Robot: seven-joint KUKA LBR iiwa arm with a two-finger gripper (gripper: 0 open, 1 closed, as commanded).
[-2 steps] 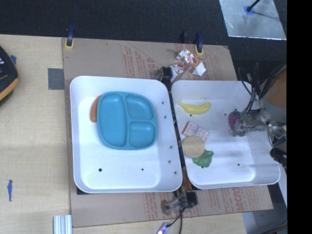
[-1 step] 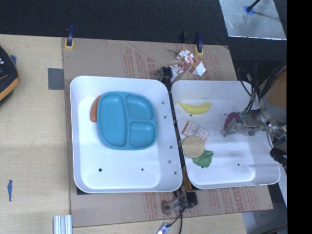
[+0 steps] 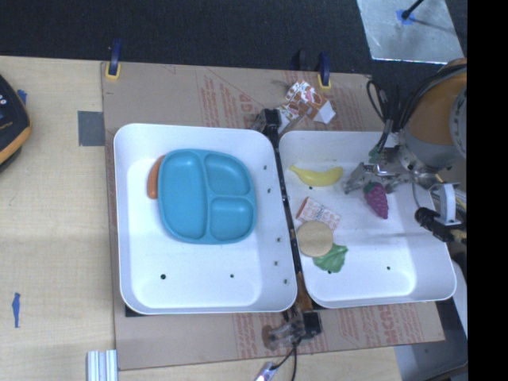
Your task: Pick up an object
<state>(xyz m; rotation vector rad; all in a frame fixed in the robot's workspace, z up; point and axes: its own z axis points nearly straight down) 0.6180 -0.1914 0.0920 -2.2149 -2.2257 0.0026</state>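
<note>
Camera view has the gripper [image 3: 379, 175] low in the right bin [image 3: 429, 288], fingers spread wide, straddling the top of the purple grapes [image 3: 377, 200]. Banana [image 3: 316, 175] sits just left, blue plate [image 3: 208, 196] in the left bin [image 3: 143, 280].

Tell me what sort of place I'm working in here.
Likely a robotics lab test bench, not a kitchen: two white bins sit on clamped cardboard, toy food like a banana and grapes lies in one, and cables run nearby.

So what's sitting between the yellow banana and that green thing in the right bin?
In the camera view, a red-and-white packet and a round tan disc lie between the banana and the green piece.
</note>
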